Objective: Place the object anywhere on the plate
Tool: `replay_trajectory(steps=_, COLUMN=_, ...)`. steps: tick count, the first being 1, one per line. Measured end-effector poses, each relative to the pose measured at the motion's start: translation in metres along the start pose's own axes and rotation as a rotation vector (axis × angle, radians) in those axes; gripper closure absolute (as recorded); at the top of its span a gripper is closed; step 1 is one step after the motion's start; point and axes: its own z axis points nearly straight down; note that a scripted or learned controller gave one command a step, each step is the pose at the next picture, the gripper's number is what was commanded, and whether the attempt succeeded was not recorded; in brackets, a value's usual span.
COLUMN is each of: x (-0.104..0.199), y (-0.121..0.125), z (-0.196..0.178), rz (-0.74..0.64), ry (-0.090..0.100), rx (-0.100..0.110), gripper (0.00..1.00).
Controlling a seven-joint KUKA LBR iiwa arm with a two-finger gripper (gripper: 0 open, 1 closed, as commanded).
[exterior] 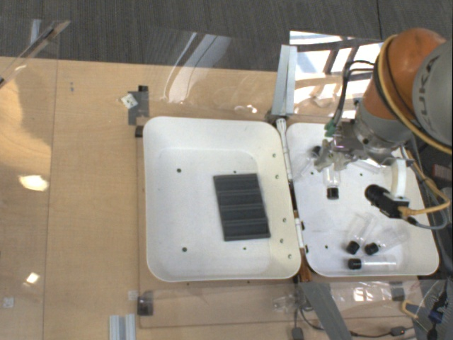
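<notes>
Nearest the camera, along the bottom edge, is the front rim of two shallow white bins on a pale wooden worktop [78,211], with brackets and cables below. The left bin [159,190] holds a dark ribbed rectangular plate [241,206], lying flat near its middle, probably so anything can be dropped on it from above. The right bin [311,257] holds several small objects: three black caps [361,250] near its front, some clear plastic pieces [364,227] (hard to outline against the white), and a small clear vial with a dark end [331,187] directly beneath the gripper [331,163]. The grey and orange arm [410,69] reaches in from the right and hangs low over that vial, likely to pick it. Whether the gripper grips the vial, or how wide it stands, cannot be told. The arm is cropped by the frame and hides the bin's far right corner.
</notes>
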Motion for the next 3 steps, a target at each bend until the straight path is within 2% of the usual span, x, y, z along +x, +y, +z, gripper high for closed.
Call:
replay_trajectory(steps=1, x=0.144, y=-0.036, z=0.030, rz=0.540, ry=0.001, rx=0.005, gripper=1.00)
replay_trajectory(steps=2, x=0.189, y=-0.051, z=-0.021, rz=-0.113, ry=0.003, rx=0.000, gripper=1.00)
replay_trajectory(steps=3, x=0.227, y=-0.036, z=-0.083, rz=0.080, ry=0.002, rx=0.002, gripper=1.00)
